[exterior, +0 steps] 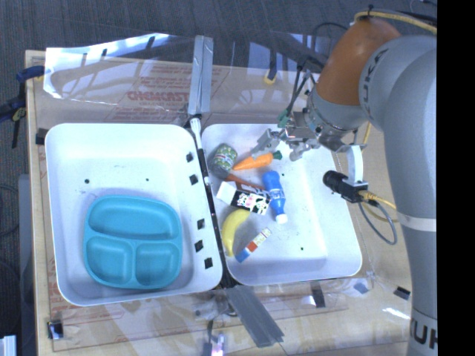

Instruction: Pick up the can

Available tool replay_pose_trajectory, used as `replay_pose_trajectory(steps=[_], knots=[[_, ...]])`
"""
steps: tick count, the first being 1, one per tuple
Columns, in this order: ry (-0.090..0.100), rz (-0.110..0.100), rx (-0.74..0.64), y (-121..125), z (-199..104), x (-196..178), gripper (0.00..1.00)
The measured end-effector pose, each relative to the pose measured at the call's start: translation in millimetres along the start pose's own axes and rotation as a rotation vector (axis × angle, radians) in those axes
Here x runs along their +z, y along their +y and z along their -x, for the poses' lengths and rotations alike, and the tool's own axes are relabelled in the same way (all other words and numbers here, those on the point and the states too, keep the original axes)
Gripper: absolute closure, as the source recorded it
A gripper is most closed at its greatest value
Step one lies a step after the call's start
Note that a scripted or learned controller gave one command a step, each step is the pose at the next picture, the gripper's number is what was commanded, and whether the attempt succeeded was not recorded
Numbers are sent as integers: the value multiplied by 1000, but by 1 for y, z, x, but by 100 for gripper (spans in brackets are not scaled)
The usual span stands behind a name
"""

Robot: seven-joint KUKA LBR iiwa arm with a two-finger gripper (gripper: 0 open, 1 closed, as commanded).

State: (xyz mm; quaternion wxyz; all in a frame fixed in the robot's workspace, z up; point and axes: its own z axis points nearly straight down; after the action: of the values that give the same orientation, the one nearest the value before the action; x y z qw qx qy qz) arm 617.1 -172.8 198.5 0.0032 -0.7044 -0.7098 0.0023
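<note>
While fingers [284, 144] spread apart, unladen | can [223, 157] lies left, well apart

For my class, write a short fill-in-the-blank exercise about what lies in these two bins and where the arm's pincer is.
1. The blue divided tray lies in the ______ bin as the camera sees it.
2. The can lies in the right bin, near its ______ left corner in the picture.
3. The pincer hangs close to the ______ carrot.
4. The blue bottle has a ______ cap.

Missing words: left; upper; orange; white
</note>
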Motion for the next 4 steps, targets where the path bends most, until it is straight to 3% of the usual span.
replay_pose_trajectory(steps=[1,2,3,4], knots=[[-2,23,142,8,-42,80,0],[0,1,219,-62,-8,110,0],[1,7,153,-122,2,108,0],[-13,24,-114,-134,-51,105,0]])
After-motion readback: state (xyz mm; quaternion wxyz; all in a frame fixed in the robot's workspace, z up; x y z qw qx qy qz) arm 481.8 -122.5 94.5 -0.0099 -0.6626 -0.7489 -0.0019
